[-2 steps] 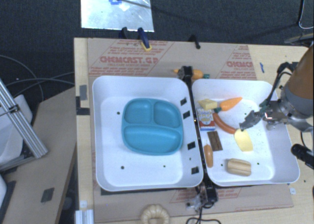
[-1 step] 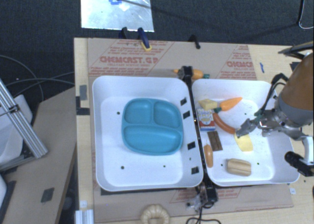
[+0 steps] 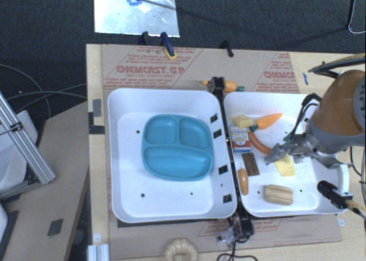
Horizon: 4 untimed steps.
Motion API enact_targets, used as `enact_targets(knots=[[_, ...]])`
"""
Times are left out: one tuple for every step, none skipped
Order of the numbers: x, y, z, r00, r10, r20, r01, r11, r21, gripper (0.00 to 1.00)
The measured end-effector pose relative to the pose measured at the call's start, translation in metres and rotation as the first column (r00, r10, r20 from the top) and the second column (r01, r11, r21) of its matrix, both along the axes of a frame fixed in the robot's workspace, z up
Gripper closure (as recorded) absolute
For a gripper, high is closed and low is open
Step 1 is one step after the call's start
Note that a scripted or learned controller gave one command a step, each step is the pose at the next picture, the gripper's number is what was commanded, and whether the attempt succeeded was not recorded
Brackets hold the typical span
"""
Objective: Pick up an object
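Observation:
My gripper [image 3: 277,153] reaches in from the right and is low over the middle of the right bin [image 3: 306,104]. Just below and right of its tip lies a yellow cheese wedge [image 3: 285,167]. A red-orange sausage [image 3: 259,143] lies just to its left. Around them are an orange carrot [image 3: 269,120], a pale yellow piece [image 3: 242,121], a small printed carton [image 3: 239,137], a brown bar [image 3: 250,163], a small orange roll [image 3: 243,181] and a tan bread loaf [image 3: 278,195]. I see nothing held by the gripper.
The left bin [image 3: 123,117] holds a blue divided plate [image 3: 177,147]. A black-clipped divider [image 3: 226,151] runs between the two bins. The arm's grey and orange body [image 3: 340,114] covers the right bin's right side.

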State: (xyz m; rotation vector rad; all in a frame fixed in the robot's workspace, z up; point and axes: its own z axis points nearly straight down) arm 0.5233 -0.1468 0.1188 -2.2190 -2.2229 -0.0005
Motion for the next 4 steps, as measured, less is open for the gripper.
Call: enact_targets(knots=[[0.001, 0.000, -0.035, 1.000, 0.000, 0.001, 0.000, 1.000, -0.001, 0.00], [0.003, -0.002, -0.022, 1.000, -0.002, 0.008, 0.002, 1.000, -0.005, 1.00], [-0.006, 0.001, 0.033, 1.000, 0.001, 0.004, -0.001, 1.000, -0.002, 1.00], [0.005, -0.003, 0.088, 1.000, 0.002, 0.006, -0.002, 1.000, -0.002, 1.00]])
